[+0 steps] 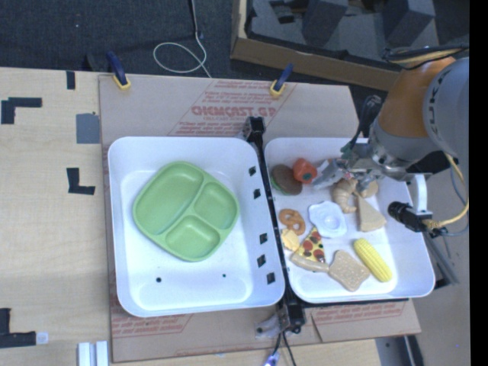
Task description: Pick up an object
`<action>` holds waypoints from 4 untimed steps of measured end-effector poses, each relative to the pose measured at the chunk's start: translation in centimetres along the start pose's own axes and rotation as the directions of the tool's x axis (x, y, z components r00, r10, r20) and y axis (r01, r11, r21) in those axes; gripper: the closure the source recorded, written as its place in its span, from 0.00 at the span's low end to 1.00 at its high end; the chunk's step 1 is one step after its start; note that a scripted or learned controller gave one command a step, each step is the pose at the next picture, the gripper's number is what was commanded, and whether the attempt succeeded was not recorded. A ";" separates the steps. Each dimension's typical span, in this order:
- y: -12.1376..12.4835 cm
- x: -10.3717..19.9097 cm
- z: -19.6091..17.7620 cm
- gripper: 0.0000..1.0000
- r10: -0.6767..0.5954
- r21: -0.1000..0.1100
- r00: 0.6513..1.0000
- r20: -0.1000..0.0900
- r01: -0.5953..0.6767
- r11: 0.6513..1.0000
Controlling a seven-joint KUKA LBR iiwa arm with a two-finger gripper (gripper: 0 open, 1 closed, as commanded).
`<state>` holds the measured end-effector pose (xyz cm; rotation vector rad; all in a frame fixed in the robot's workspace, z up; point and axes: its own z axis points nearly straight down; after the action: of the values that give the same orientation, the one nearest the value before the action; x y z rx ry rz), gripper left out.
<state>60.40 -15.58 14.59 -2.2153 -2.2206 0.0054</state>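
Hand (347, 175) over right bin (415, 284) — grip unclear — one green plate (187, 210) in left bin (130, 280).

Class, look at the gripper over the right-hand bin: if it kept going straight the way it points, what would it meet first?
The gripper points toward the view's left, so it would likely meet the red tomato-like toy first, though depth is hard to judge from above.

Green divided plate (186, 210) in left bin (122, 204); cardboard (221, 109) underneath.
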 end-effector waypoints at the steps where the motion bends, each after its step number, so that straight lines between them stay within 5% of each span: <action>1: 4.4 4.7 6.2 0.00 0.007 0.023 1.000 0.005 -0.007 1.000; 2: 4.9 5.2 4.7 1.00 0.002 0.006 1.000 -0.009 -0.002 1.000; 3: 2.1 10.2 -4.1 1.00 -0.004 -0.006 1.000 -0.001 0.004 1.000; 4: 2.1 9.9 -3.4 0.00 -0.001 0.000 1.000 0.001 0.001 1.000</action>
<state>62.46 -5.70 18.02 -2.2145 -2.2217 0.0067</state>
